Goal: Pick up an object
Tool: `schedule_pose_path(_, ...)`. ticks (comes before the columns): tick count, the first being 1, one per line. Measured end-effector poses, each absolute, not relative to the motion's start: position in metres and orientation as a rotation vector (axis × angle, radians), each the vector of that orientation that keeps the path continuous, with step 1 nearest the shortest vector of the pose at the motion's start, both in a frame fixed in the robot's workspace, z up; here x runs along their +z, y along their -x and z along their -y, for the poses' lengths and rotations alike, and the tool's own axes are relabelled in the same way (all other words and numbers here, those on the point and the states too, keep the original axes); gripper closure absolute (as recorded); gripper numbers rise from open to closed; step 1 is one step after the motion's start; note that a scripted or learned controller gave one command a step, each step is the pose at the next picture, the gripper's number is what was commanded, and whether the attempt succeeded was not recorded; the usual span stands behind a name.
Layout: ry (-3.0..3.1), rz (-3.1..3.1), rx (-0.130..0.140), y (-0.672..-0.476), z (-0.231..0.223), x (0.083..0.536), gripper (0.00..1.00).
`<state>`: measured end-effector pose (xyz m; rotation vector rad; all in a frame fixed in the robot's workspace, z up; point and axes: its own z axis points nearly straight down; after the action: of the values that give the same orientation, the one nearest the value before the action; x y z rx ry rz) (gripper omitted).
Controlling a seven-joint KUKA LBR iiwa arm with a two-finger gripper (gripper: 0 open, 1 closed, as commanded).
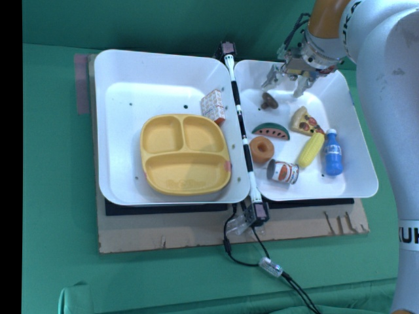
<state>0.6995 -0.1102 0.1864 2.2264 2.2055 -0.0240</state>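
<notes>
My gripper (285,84) hangs over the far part of the right bin (347,103), fingers spread open with nothing between them. A small brown mushroom-like piece (268,100) lies just below and left of the fingertips. Nearer the front of that bin lie a watermelon slice (271,131), a pizza slice (304,121), a doughnut (262,149), a corn cob (310,150), a blue bottle (332,153) and a small can (283,172) on its side.
The left bin (124,77) holds a yellow divided plate (185,154) and a small carton (213,105) near its right wall. A striped rod (239,120) runs along the seam between the bins. Cables trail off the bench's front edge.
</notes>
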Motion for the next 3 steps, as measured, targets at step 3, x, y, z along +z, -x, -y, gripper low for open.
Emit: schedule_pose_path(3,-2.227,-2.207,-0.023,-0.6996,0.1032,0.1865,0.00)
